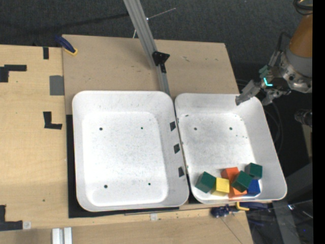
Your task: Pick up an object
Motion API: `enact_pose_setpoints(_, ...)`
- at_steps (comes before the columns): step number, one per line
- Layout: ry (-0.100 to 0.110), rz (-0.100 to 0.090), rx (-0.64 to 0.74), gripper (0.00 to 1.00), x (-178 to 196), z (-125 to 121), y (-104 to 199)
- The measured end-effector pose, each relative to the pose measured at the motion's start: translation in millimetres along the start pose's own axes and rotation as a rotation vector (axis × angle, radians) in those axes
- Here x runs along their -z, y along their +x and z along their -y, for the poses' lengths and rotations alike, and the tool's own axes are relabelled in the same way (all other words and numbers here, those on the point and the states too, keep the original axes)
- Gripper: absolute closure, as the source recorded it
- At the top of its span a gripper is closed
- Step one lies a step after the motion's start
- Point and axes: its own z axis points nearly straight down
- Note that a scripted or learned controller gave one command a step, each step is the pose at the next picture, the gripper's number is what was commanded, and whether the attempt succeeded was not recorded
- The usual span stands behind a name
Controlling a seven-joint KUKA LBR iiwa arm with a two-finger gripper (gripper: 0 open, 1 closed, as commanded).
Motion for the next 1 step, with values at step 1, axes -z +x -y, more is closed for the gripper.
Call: enact_pose_setpoints(1,-0.003,0.001,0.001,0.0,1.6,-0.6,-0.1)
